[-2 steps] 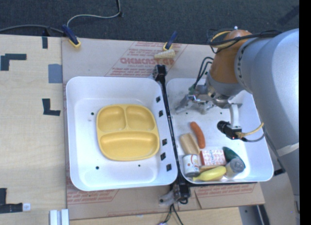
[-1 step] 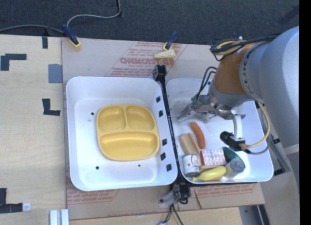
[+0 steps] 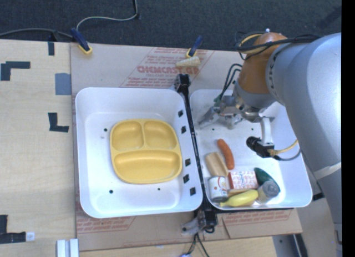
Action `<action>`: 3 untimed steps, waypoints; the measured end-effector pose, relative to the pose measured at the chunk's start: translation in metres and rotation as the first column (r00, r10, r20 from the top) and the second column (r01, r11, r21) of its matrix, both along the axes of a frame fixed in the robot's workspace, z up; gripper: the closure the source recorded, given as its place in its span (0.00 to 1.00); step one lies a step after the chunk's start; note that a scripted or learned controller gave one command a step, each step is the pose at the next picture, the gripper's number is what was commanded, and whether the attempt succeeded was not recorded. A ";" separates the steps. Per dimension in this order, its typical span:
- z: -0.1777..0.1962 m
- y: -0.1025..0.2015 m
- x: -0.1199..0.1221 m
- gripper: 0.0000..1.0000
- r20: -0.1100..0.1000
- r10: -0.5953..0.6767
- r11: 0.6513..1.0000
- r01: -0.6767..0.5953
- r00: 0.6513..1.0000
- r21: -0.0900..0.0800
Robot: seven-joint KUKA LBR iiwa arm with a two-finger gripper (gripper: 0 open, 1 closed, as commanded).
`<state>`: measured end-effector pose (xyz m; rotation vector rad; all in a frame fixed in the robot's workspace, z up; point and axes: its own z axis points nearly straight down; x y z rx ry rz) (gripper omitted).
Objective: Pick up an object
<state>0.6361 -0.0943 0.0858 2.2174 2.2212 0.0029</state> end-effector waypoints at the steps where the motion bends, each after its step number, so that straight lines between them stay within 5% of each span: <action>1: 0.000 -0.006 -0.019 0.00 0.000 0.000 1.000 0.000 1.000 -0.001; 2: 0.001 -0.001 -0.039 0.00 0.002 -0.001 1.000 0.001 1.000 -0.002; 3: 0.000 -0.003 -0.010 0.00 -0.001 -0.001 1.000 0.001 1.000 0.000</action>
